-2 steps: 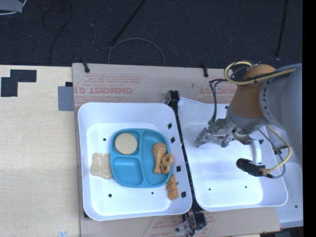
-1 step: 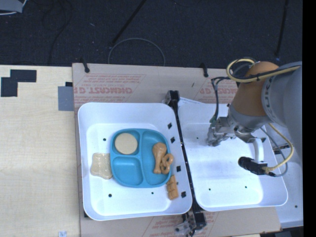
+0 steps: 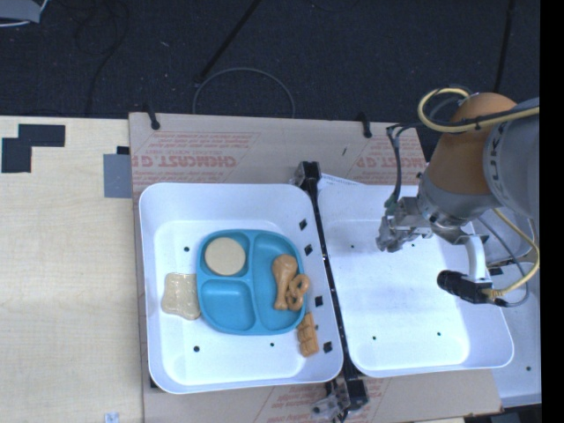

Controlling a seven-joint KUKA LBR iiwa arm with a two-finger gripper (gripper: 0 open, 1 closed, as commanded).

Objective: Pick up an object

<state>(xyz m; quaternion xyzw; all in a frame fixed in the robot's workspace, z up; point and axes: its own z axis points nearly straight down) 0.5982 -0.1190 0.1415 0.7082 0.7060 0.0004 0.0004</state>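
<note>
2 bins (image 3: 167,210) (plate (image 3: 233,311) left).

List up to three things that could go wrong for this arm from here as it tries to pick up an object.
1. The gripper is over the right bin, while the food pieces lie in the left bin; a descent here would likely grasp nothing.
2. The pretzel sits in the blue tray, which might lift or slide with it.
3. The small piece lies near the divider, risking a collision.
</note>
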